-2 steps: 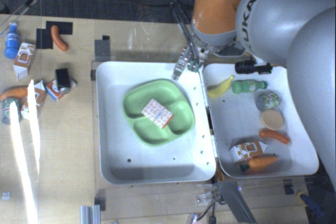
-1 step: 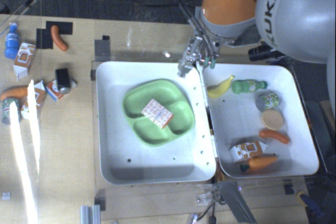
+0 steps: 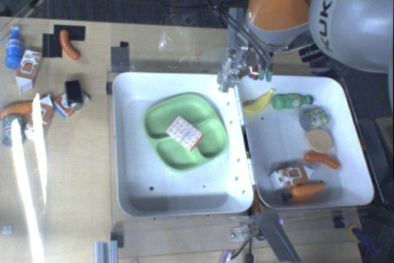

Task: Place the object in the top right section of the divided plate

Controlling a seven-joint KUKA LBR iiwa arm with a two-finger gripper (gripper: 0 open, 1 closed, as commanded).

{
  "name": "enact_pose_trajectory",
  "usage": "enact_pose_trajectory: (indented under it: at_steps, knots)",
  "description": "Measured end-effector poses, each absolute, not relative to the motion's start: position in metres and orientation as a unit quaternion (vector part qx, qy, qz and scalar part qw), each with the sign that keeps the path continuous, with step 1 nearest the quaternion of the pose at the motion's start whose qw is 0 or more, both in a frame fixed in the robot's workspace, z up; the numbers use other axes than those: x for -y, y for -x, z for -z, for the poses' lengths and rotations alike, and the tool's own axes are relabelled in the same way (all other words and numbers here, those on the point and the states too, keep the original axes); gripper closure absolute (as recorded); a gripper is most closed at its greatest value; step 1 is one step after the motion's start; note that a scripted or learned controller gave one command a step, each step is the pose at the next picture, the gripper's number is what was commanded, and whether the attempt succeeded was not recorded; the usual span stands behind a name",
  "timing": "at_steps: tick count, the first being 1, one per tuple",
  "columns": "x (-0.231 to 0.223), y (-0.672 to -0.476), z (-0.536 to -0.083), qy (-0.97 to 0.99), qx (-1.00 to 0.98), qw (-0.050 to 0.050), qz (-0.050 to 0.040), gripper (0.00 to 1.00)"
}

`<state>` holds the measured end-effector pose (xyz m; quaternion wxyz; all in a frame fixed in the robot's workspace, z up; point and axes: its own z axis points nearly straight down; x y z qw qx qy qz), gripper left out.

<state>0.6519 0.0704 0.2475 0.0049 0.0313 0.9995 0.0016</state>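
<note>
Patterned red-and-white carton (image 3: pixel 184 132) lies tilted on green divided plate (image 3: pixel 161 129).

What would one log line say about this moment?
gripper: above bin divider | carton: on green divided plate, centre | banana: right bin

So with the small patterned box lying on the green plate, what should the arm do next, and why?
Probably pull the gripper up and away. The small white patterned box already rests on the green divided plate, around its middle ridges, while the gripper hovers over the bins' shared rim, apart from it.
</note>
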Motion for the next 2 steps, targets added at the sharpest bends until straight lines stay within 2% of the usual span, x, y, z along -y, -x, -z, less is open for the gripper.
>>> enact_pose_trajectory:
  at_steps: [1,2]
  knots:
    - [0.009,-0.662,-0.216,-0.010,-1.000,0.005,-0.0006,1.00]
    - [0.027,-0.669,-0.216,0.023,-1.000,0.006,-0.0006,1.00]
